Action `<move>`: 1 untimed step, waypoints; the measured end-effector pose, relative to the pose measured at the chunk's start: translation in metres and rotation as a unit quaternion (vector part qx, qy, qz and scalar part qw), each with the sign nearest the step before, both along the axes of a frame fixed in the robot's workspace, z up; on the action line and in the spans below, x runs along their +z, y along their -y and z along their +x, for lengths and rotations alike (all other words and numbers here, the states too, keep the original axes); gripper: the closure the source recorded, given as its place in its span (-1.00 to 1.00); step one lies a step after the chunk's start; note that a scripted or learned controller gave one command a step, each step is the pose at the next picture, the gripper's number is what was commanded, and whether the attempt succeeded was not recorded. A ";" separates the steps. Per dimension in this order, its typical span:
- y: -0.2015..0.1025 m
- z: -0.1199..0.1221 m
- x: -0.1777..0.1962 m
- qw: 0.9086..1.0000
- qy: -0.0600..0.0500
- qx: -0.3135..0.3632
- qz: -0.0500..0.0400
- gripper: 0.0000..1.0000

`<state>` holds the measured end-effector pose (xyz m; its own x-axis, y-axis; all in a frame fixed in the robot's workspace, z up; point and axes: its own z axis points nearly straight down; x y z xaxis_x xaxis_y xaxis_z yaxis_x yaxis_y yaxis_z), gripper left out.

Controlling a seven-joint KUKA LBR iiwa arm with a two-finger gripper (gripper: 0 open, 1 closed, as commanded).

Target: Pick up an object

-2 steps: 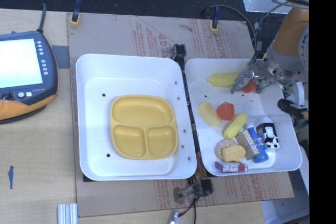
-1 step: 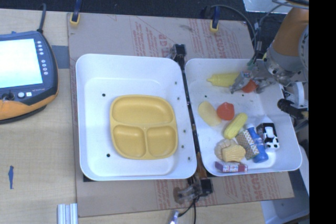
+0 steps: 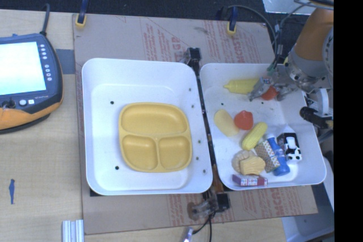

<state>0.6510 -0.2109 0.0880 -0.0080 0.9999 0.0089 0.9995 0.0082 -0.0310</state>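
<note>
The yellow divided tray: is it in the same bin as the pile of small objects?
No. The yellow divided tray lies in the left bin; the small objects are in the right bin.

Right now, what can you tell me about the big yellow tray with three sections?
The yellow three-section plastic tray lies flat in the middle of the left white bin. It has rounded corners, one wide compartment along the far side and two smaller ones nearer the camera. Its surface looks smooth and slightly shiny. Nothing lies in its compartments, and only the bin's floor touches it.
</note>
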 end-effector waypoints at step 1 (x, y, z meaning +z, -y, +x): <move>0.000 0.000 0.000 1.000 0.000 0.000 0.000 -1.00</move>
